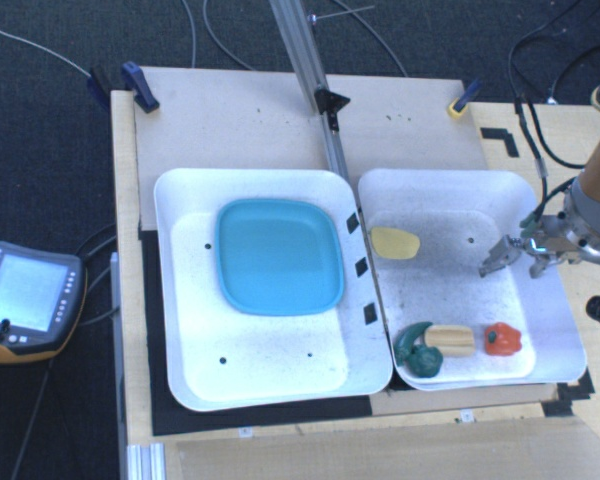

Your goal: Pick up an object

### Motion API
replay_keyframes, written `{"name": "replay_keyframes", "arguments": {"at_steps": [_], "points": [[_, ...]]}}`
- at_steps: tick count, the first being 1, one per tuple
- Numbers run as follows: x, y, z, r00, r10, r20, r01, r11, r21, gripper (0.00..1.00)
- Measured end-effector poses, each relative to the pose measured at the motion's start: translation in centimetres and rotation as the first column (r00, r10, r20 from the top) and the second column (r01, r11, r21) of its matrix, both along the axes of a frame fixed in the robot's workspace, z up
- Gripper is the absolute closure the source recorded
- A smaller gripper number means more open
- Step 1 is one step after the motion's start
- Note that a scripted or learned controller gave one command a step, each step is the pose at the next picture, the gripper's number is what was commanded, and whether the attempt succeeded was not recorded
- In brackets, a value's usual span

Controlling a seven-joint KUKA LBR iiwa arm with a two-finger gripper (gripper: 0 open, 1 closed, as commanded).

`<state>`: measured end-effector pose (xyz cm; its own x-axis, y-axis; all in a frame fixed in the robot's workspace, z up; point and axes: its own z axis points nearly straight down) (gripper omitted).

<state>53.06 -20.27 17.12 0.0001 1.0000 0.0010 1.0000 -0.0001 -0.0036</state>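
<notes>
Picking from right bin (570,338), nothing held yet.
Near edge: green piece (418,351), tan block (450,340), red pepper (502,339) in a row; yellow piece (394,243) farther left. Gripper (510,253) hovers w/ fingers apart, empty. Go for the pepper: it's nearest and stands apart from the block.

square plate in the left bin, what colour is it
Light blue: the square plastic plate is a plain turquoise-blue with no pattern, seen clearly in the camera view.

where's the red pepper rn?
Red pepper: right bin, near its front edge, just right of the tan block, below the gripper.
</notes>
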Motion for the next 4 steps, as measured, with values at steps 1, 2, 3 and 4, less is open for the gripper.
{"name": "replay_keyframes", "arguments": {"at_steps": [1, 2, 3, 4], "points": [[0.2, 0.1, -6.2, 1.0, 0.001, -0.001, -0.001, 1.0, 0.0, 0.0], [0.4, 0.0, -4.9, 1.0, 0.0, 0.005, 0.0, 1.0, -0.001, 1.0], [0.3, 0.8, 1.1, 1.0, 0.001, 0.009, -0.001, 1.0, -0.002, 1.0], [1.1, 1.2, 5.7, 1.0, 0.001, 0.008, -0.001, 1.0, -0.002, 1.0]]}}
